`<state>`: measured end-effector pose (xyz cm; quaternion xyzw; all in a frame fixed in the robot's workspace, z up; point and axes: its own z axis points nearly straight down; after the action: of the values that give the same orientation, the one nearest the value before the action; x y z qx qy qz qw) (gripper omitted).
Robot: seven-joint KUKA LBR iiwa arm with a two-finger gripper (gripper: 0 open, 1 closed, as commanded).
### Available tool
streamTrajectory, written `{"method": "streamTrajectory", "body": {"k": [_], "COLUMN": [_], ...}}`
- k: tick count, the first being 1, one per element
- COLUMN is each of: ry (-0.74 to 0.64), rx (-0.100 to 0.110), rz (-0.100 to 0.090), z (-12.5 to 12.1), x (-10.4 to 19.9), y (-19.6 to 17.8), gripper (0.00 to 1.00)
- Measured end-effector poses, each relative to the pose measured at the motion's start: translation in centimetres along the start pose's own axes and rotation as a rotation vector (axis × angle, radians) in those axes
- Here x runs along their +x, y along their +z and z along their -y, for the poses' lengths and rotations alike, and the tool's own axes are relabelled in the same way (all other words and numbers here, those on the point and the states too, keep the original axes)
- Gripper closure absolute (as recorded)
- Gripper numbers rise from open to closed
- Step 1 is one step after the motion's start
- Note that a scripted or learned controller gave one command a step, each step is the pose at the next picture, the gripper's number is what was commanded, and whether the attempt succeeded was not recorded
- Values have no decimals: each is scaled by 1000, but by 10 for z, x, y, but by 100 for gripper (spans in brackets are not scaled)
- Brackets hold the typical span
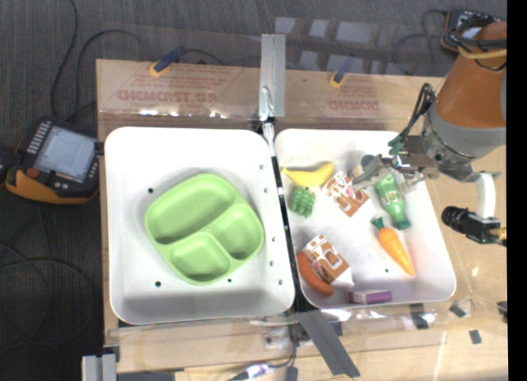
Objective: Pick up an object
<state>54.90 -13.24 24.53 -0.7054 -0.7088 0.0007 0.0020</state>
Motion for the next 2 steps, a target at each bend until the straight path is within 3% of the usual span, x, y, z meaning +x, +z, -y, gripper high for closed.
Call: {"method": "streamTrajectory", "body": {"k": [1,2], "ry": [26,-7], "rx": [2,-2], "rz": [0,-4], "z": [7,22], "x": [-33,-52], "y": [126,148], "gripper": [0,0]}}
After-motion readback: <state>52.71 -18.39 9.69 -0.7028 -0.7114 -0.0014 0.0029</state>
